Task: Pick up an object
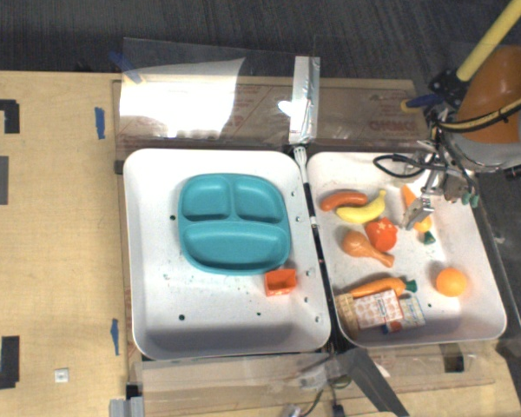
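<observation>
The light is bright and even, coming from above. A strong white shine sits on the clear plastic sheet [187, 94] at the far side, left of the shiny metal strip [305, 98]. The two white bins [156, 320] look very bright, almost washed out. Shadows under the toys are small and soft. The picture is a bit fuzzy everywhere. The dark floor [243, 7] far away looks grainy.

Teal divided plate [234, 221] in left bin [148, 259]; orange block [280, 281] just beside plate.
</observation>
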Robot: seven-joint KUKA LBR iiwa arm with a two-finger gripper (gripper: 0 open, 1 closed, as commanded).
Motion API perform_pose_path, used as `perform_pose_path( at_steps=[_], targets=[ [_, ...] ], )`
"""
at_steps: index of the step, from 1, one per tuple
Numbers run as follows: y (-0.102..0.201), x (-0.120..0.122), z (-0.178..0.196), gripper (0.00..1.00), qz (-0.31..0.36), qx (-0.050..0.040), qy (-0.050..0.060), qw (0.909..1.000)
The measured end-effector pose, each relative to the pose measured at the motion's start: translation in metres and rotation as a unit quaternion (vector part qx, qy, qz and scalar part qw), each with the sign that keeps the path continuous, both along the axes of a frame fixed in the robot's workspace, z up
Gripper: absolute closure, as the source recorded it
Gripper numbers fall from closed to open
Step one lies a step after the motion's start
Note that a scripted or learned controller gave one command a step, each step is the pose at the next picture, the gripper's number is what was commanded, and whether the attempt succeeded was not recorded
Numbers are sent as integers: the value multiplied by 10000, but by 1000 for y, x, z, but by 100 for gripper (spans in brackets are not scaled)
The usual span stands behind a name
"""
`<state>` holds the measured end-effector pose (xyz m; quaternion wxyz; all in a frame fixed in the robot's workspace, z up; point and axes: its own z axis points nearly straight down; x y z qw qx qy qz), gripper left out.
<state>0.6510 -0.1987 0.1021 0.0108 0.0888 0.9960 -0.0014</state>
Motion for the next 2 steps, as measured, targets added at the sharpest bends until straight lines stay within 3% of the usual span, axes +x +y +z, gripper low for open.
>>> perform_pose_path(
  at_steps=[1, 2],
  targets=[
    [12, -3, -9, 0, -544, 11, 35, 9985],
    [12, 0, 5, 100, -535, -6, -25, 9986]
  ],
)
